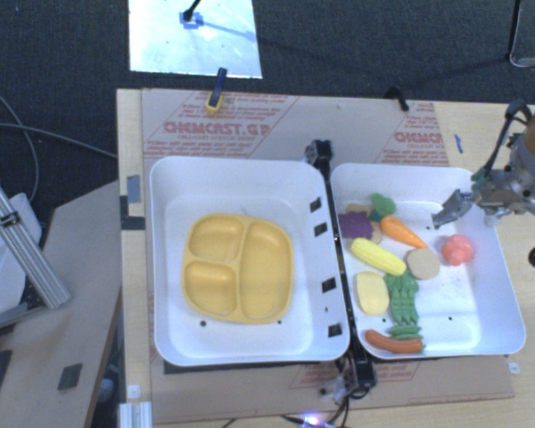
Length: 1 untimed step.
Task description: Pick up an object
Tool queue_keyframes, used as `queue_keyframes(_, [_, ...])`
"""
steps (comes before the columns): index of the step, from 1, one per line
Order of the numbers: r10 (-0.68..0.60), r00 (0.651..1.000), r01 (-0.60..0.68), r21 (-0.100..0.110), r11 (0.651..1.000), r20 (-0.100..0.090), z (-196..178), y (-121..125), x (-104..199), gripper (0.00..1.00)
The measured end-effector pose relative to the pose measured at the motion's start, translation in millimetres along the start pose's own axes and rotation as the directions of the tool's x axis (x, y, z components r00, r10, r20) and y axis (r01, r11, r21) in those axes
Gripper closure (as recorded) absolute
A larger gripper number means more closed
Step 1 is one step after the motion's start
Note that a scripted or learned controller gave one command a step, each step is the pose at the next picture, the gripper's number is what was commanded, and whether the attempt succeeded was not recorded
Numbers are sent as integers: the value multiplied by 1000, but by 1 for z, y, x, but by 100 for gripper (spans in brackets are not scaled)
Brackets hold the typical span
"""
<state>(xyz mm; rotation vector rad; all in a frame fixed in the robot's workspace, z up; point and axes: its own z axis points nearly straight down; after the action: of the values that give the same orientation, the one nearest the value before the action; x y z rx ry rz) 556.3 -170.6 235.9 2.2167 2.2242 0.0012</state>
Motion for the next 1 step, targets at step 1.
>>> queue_keyframes(1, [5, 1000, -5, 15, 1000, -5, 132, -63, 11, 0])
